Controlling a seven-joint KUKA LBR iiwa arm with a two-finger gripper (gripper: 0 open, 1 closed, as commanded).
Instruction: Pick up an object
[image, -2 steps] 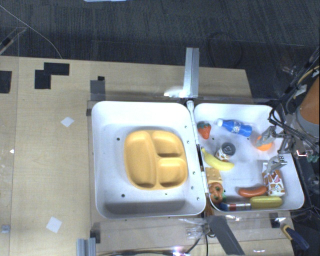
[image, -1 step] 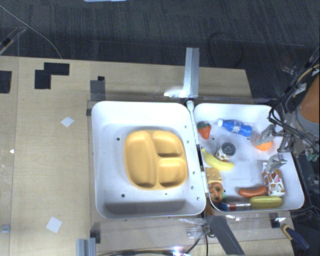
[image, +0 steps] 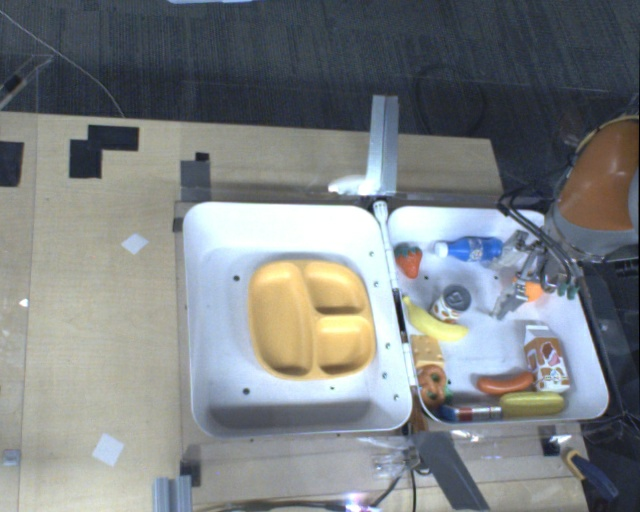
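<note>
Bottle (image: 470, 248) lies just left of end effector (image: 520, 285).

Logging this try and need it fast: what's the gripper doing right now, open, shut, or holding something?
Gripper: over the right bin, state cannot be told.

Arm (image: 600, 190): rounded casing, grey with a broad orange band above the wrist. Black cables (image: 528, 208) loop from the casing toward the tool end. Gripper (image: 520, 285): pale metal parts, small and cluttered, with one orange spot beside it; finer detail is too blurred to read.
</note>
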